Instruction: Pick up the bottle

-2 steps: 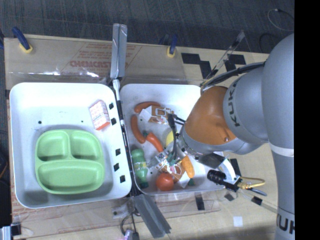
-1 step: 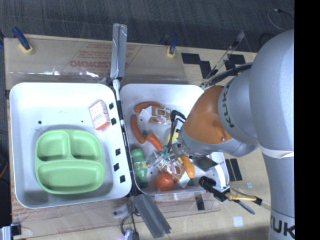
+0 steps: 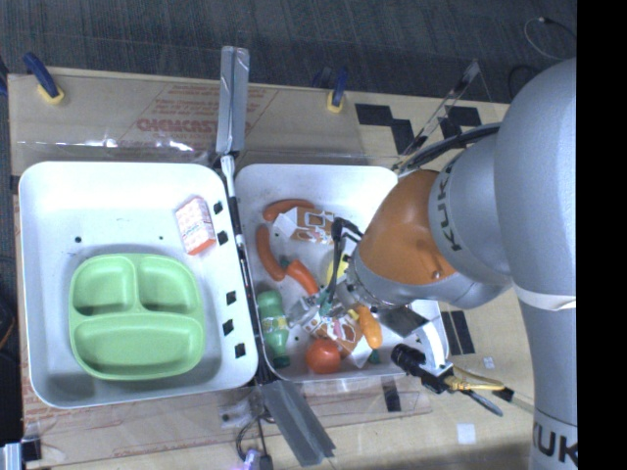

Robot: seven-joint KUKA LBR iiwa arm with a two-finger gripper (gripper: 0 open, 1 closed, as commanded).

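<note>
The green bottle (image 3: 271, 322) lies against the left wall of the right bin (image 3: 377, 176), near its front corner. My gripper (image 3: 325, 307) reaches down from the orange wrist band (image 3: 407, 238) into the clutter in the middle of that bin, just right of the bottle. The pile and the wrist hide its tip. Nothing shows as lifted off the pile.
Around the gripper lie two orange sausages (image 3: 265, 251), a carrot (image 3: 303, 278), a red tomato (image 3: 323, 357), white cartons (image 3: 310, 225) and a snack packet (image 3: 340, 332). The left bin (image 3: 49, 194) holds a green divided plate (image 3: 137, 313) and a small red-and-white box (image 3: 194, 225).
</note>
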